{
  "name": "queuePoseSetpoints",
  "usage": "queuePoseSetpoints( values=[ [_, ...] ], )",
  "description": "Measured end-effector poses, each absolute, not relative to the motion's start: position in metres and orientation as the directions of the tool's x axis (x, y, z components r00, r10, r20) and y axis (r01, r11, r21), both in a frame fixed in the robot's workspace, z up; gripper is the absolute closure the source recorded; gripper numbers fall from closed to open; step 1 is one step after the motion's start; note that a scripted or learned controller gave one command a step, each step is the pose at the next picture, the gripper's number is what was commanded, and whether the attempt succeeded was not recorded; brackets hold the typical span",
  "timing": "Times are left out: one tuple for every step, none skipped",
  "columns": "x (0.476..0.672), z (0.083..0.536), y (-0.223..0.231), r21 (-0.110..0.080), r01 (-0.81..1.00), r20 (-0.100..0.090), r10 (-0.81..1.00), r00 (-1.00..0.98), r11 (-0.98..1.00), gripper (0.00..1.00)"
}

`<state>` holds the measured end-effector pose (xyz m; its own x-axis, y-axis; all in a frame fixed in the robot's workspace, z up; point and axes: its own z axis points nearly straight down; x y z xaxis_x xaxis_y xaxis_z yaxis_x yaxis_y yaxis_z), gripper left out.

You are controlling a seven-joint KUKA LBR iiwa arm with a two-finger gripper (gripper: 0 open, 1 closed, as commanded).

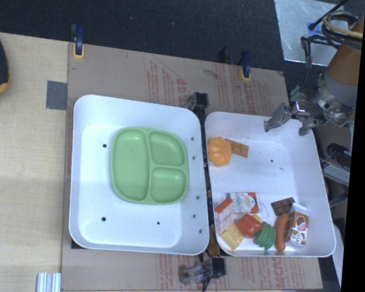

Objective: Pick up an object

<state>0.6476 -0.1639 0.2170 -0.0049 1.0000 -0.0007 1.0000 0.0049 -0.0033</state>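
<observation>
We take the right bin (308, 159) as our landmark. Our gripper (290, 123) hangs over its far edge, toward the far right corner, with its two fingers spread wide and nothing between them. No object is lifted yet, so we judge the pick as not begun: the reach, the closing and the lift all remain.

The candidates all lie inside that bin. An orange pepper-like toy (219, 151) sits near its far left side, touching a small brown block (237, 149). Along its near edge we see a crowded cluster: a red and white packet (241, 202), a red tomato-like piece (248, 225), a yellow wedge (232, 235), a green piece (265, 236), a sausage (280, 231) and a small carton (298, 226).

Left of that bin, the other bin (85, 165) holds a green divided plate (149, 166).
</observation>
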Motion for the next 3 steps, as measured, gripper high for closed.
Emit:
queuePoseSetpoints(
  values=[
    [0.563, 0.187, -0.216, -0.012, 1.000, -0.001, 1.000, 0.002, -0.002, 0.00],
    [0.501, 0.087, -0.207, -0.011, 1.000, 0.003, 1.000, -0.002, 0.002, 0.00],
    [0.505, 0.104, -0.209, -0.003, 1.000, -0.002, 1.000, -0.008, 0.008, 1.00]
  ],
)
